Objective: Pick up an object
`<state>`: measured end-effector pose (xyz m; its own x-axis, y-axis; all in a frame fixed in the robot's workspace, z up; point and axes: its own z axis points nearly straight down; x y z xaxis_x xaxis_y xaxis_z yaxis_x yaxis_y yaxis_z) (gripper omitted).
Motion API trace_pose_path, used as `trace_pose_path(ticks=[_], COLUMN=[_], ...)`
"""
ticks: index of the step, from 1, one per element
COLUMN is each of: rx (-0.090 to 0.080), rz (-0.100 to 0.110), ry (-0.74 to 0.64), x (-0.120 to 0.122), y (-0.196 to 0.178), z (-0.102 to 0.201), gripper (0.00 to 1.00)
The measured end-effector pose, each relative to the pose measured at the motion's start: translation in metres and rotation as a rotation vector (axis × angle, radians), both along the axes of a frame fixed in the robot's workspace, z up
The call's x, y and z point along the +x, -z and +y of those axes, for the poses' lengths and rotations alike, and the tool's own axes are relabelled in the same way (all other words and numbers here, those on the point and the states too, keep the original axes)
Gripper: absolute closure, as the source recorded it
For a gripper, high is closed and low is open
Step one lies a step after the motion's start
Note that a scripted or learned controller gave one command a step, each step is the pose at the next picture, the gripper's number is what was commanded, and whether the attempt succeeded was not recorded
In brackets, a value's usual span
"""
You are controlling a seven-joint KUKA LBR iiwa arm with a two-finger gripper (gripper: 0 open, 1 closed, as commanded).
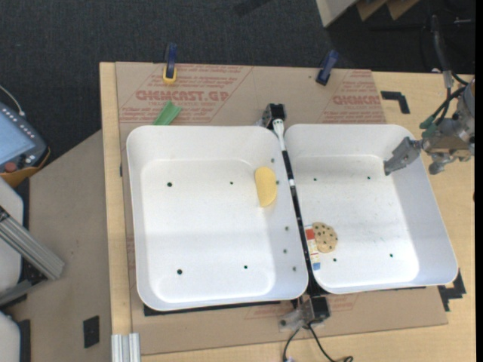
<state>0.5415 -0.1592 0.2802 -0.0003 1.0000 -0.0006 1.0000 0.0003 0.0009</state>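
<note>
White bins sit side by side on the tabletop (226,89). A yellow banana-like piece (265,185) lies in the left bin (151,202); a cookie-printed packet (323,240) lies against the right bin's (423,225) left wall. Risk noted: wall crowding may spoil a grasp there. Tool (400,159), at the right bin's upper right edge, carries nothing; its state cannot be told.

Hand (423,153): grey metal body with a dull grey finger (398,157) angling off it, blocky silvery mount, thin dark cables looping above near the frame edge.
</note>
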Motion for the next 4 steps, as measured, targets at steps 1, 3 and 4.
trace_pose_path(ticks=[1, 3, 4], rx=[-0.005, 0.007, -0.002], rz=[-0.007, 0.004, -0.006], ry=[0.000, -0.002, 0.000], x=[0.115, 0.125, 0.126], y=[0.047, 0.182, 0.147], z=[-0.068, -0.061, -0.065], gripper=[0.00, 0.00, 0.00])
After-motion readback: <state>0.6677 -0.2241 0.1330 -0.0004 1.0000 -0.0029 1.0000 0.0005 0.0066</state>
